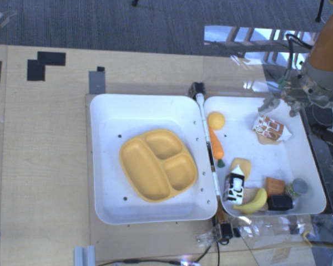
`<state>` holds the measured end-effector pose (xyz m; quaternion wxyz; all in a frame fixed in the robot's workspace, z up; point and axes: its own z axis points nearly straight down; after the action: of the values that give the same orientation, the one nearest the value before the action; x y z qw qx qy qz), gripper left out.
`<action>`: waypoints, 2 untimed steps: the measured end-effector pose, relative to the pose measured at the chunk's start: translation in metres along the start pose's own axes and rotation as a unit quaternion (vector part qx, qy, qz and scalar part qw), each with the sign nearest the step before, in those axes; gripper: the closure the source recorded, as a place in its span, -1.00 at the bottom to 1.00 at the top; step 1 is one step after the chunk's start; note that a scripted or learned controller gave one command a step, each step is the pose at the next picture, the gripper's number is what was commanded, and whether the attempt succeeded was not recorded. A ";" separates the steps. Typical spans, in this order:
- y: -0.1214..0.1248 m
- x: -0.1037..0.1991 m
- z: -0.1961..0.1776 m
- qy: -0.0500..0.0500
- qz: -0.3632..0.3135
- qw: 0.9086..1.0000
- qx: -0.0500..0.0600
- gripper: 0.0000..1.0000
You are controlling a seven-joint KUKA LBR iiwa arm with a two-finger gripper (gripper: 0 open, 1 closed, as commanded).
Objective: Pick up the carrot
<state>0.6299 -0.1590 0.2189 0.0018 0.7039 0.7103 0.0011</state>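
A pale wooden bench sits before a dark grey carpet, and on it two shallow white bins stand side by side, seen from above at a slant. The left bin holds a yellow divided plate. The right bin holds the carrot, which lies lengthwise along the bin's left wall, its green end toward the near side, just below a yellow ball. Near the bin's front sit a black-and-white milk carton, a banana and some small items; a printed packet lies toward the back. The arm's orange band shows at the upper right, and the gripper hangs above the bin's far right corner, near the packet and well apart from the carrot. It grips nothing, and you cannot tell how it is set. To do this step well, you would likely carry the gripper across to the carrot's orange middle, straddle it across its narrow width, and mind the bin wall and the ball close by.
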 end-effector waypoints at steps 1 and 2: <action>-0.099 0.031 0.044 0.001 -0.037 0.999 0.003 -1.00; -0.139 0.012 0.129 0.000 -0.107 0.994 -0.003 -1.00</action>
<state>0.4911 -0.1489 0.0890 0.0035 0.6242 0.7813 0.0031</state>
